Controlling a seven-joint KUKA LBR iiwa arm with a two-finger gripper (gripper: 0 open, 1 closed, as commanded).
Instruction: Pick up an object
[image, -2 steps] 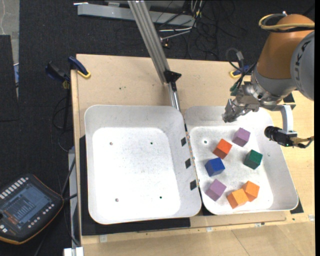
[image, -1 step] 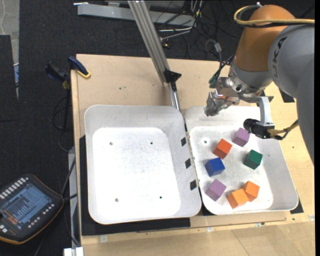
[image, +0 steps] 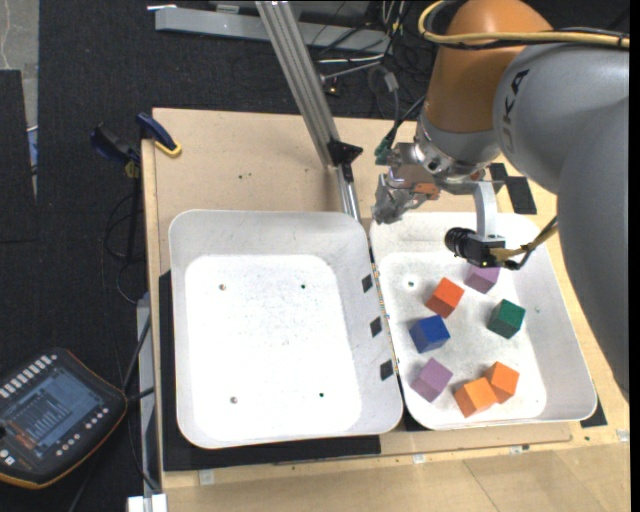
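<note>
Here, the grey arm (image: 560, 90) with its orange band reaches in from the right, and its gripper (image: 388, 212) hangs above the back left corner of the right bin (image: 560, 400), close to the seam where the 2 bins meet. Whether the claw is wide, narrow or closed on anything cannot be told from this angle (the wrist hardware and cabling crowd the tip).

6 blocks lie in the right bin. An orange block (image: 446, 296) sits near the middle, with a blue block (image: 430, 332) just in front of it. A purple block (image: 481, 277) rests toward the back, partly under a black fitting on the arm. A green block (image: 507, 318) lies to the right of the first orange one. Toward the front, a second purple block (image: 433, 379) sits near 2 more orange blocks (image: 488, 389) that touch each other.

The left bin (image: 190, 300) shows its speckled white floor. A teach pendant (image: 52, 412) lies off the bench at the lower left, and a blue clamp (image: 150, 133) grips the board's back left corner.
</note>
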